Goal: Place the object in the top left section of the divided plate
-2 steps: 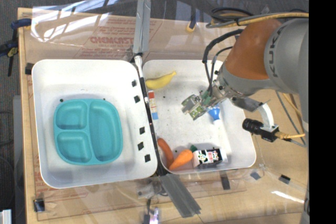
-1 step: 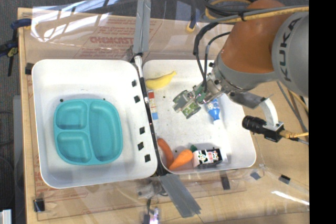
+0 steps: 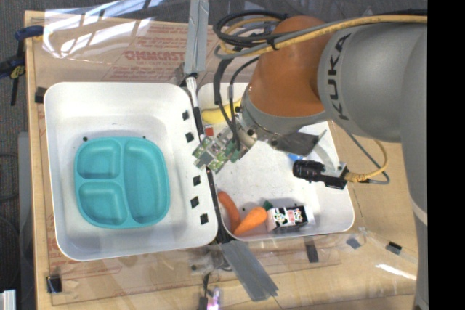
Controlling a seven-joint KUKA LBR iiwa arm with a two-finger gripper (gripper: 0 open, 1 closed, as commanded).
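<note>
A teal divided plate lies in the left bin, with two small sections on its left and one long section on its right; nothing lies in any of them. My gripper hangs over the right bin near its left wall, hidden under the grey and orange wrist. In the right bin's front lie two orange carrot-like pieces and a small black-and-white carton. A yellow object peeks out behind the wrist, and a blue thing shows below it.
A small green circuit board juts from the wrist over the wall between the bins. Black cables loop behind the arm, and a black plug on a yellow cable hangs over the right bin. Clear plastic sheeting covers the bench's back.
</note>
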